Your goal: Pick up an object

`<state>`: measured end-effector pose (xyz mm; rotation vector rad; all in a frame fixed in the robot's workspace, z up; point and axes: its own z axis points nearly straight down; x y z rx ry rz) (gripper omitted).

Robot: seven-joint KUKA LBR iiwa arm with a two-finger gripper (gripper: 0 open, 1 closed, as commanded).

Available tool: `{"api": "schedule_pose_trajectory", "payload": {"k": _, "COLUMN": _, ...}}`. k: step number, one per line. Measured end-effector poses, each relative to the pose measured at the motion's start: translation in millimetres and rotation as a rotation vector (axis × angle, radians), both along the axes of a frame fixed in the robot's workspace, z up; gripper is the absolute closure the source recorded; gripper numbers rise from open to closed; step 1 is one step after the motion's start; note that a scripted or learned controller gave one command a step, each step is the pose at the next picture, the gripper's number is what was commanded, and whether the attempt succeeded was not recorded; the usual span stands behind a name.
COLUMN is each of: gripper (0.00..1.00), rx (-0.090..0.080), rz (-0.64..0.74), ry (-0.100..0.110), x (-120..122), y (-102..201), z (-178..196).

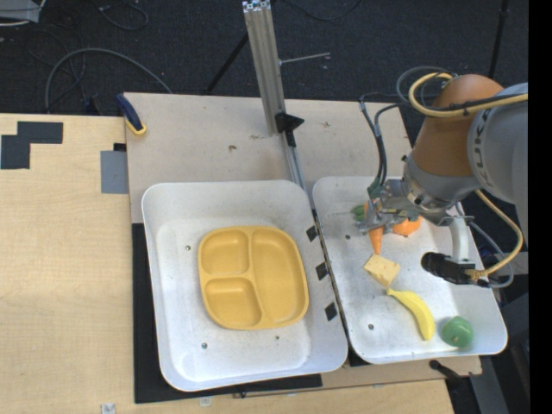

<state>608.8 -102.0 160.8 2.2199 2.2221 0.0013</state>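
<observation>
**Gripper low over the carrot in the right bin**

While the gripper (pixel 385 218) is lowered into the right bin (pixel 487 339), near its far left part, an orange carrot (pixel 376 240) is seen just below it, the long axis running toward the camera and the tip pointing at the cheese wedge (pixel 381 270); whether the fingers are apart or together cannot be told; the carrot is judged light, stiff and somewhat smooth, so it is best taken across the thick middle; a banana (pixel 416 310) and a green fruit (pixel 456 331) lie nearer; the yellow plate (pixel 253 277) rests in the left bin (pixel 172 222).
</observation>
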Motion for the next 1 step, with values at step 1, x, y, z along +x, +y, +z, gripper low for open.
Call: {"api": "schedule_pose_trajectory", "payload": {"k": 1, "gripper": 1.00, "rx": 0.000, "rz": -0.001, "ry": 0.000, "x": -4.3, "y": -2.3, "z": 43.3}}
